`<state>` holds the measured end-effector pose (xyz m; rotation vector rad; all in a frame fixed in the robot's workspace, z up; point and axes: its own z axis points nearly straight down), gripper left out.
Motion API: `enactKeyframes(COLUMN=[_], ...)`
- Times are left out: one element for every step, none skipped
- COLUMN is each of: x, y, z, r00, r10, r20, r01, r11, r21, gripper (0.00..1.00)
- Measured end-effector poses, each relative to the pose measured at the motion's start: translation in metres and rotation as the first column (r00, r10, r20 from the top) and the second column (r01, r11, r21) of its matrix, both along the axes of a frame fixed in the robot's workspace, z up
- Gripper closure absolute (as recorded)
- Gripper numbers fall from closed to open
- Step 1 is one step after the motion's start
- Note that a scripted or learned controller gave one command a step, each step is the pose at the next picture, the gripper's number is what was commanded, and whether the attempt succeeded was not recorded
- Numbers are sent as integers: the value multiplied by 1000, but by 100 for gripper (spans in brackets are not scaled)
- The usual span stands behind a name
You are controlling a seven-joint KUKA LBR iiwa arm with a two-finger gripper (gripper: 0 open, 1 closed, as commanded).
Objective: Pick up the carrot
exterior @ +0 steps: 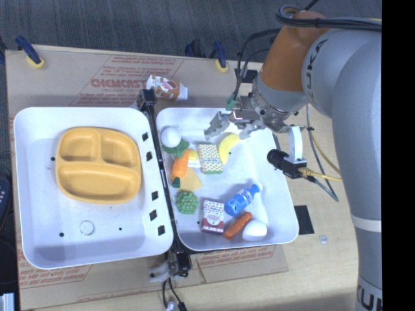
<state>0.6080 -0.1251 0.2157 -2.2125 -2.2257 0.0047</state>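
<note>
The carrot [179,166], orange with a green leafy top, lies in the left part of the right bin [280,193], close to the divider between the bins. My gripper [228,129] hangs over the upper middle of that bin, to the right of and above the carrot and apart from it. It stands open with nothing between its fingers [214,126]. A yellow banana [226,148] lies just below the fingertips.
Around the carrot lie a white egg [170,136], a patterned box [209,158], a yellow wedge [191,182] and green broccoli [187,203]. Lower right: a red carton [213,216], a blue bottle [242,199], a sausage [237,225]. The left bin holds a yellow divided plate [98,163].
</note>
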Motion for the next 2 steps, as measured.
enactKeyframes(x=[-12, -11], y=[33, 33], z=[-98, -87], r00=[995, 995], r10=[-103, -99], r20=[-3, -2], r01=[103, 99], r11=[995, 995], r21=[1, 1], gripper=[0, 100])
